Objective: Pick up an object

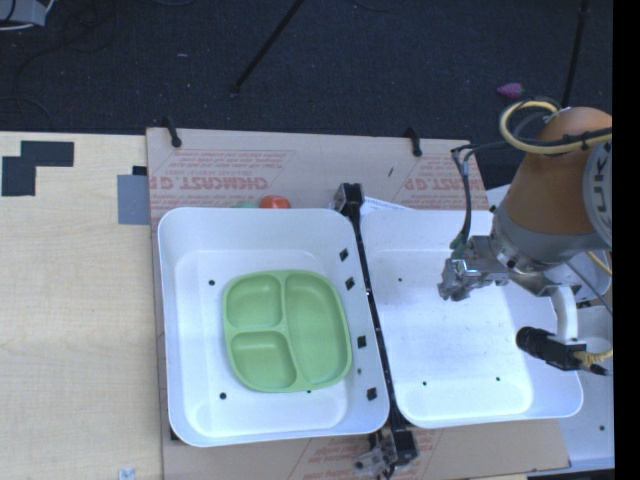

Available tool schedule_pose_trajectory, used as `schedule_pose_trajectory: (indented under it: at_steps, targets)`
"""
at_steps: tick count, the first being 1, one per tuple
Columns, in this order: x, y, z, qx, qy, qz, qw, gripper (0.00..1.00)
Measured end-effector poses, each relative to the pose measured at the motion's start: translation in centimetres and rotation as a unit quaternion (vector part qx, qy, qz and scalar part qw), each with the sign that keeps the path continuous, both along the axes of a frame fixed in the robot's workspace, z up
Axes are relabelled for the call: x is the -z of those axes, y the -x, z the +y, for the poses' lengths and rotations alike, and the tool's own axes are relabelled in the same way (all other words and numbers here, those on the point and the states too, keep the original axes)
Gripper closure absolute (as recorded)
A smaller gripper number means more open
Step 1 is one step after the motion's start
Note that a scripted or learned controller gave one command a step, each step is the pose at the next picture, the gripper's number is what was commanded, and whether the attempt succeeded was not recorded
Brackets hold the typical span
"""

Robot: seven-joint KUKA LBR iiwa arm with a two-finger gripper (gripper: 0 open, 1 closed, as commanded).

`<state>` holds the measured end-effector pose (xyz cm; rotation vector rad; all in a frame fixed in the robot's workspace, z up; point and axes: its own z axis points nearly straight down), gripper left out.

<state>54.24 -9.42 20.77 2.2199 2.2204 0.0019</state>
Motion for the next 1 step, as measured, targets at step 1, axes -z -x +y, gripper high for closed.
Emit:
schedule_pose_trajectory:
  at_steps: [1]
  targets:
    - [-3.0, -0.06, -0.13, 0.0, -0.0002, 0.001, 1.0, 1.0]
